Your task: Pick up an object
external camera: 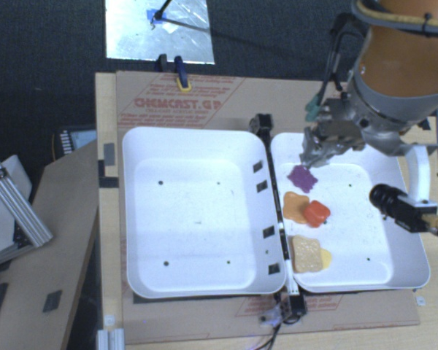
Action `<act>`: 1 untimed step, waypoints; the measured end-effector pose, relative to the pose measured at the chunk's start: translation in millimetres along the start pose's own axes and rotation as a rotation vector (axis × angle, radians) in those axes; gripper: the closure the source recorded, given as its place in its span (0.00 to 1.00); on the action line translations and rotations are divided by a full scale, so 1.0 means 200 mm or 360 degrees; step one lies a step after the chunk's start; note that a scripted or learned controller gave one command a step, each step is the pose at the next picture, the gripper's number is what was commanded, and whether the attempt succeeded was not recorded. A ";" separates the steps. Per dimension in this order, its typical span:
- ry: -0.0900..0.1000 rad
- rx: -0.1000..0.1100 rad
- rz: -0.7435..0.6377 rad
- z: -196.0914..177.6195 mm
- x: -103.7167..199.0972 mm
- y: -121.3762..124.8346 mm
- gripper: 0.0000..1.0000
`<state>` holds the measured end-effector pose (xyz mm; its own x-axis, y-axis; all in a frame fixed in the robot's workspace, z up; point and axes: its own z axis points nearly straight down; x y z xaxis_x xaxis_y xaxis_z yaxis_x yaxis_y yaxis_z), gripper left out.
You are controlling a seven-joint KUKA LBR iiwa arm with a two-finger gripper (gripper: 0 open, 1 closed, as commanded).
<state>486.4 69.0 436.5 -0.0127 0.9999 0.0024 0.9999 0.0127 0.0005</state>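
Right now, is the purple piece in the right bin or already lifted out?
In. The purple piece lies flat on the right bin's floor near its top left corner, just under the claw. Whether the claw touches it: cannot tell.

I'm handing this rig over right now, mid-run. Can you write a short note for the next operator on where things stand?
Gripper: low over the back left corner of the right bin, just above the purple object; nothing seen between its fingers.
Objects: all in the right bin, along its left side. Purple object at the back, orange piece with a red object touching its right side in the middle, tan slice on a yellow piece at the front.
Left bin: holds no objects.
Done: nothing lifted.
Left: close on an object, likely the purple one, and lift it.
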 end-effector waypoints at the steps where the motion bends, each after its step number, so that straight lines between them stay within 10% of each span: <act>1: 0.0003 -0.0016 0.0006 -0.39 0.23 0.00 1.00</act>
<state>486.6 115.7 515.5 -0.0093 0.9999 0.0040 0.9999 0.0092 0.0105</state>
